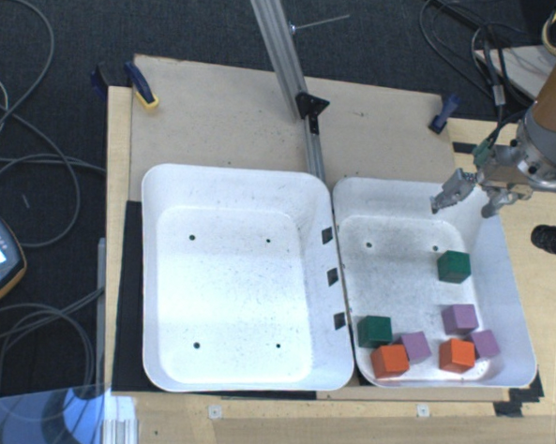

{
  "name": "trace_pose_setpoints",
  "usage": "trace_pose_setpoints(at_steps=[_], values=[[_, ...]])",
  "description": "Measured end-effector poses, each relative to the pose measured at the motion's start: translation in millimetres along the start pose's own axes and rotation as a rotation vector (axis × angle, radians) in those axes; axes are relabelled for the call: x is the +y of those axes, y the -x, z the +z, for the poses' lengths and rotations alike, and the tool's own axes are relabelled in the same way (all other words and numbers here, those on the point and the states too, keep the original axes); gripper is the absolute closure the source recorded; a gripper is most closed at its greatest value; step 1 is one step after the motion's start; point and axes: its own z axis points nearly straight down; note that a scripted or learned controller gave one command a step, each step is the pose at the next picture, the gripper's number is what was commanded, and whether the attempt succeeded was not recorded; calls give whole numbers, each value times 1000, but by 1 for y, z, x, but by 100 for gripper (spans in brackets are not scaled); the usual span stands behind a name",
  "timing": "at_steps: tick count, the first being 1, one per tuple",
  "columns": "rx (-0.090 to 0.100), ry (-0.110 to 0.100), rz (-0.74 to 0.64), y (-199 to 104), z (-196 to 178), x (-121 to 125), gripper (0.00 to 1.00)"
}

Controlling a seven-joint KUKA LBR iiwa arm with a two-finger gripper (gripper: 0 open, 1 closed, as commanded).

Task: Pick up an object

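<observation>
Several small cubes lie in the right bin (353, 221). A green cube (454, 266) sits alone toward the right side. Along the bin's near edge are a dark green cube (376, 329), two orange cubes (391, 359) (457, 354) and three purple cubes (415, 346) (459, 318) (485, 343). My gripper (469, 202) hangs over the far right corner of this bin, above and behind the green cube. Its fingers (446, 197) are open with nothing between them.
The left bin (167, 200) holds nothing but specks. A slanted metal rail (288, 57) runs down to the gap between the two bins. Blue clamps (141, 84) (443, 114) grip the board's far corners. Cables lie on the dark floor around the bench.
</observation>
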Motion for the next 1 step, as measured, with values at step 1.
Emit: trace_pose_setpoints(at_steps=[1], values=[[-5, 11, 3, 14, -95, -55, 0]])
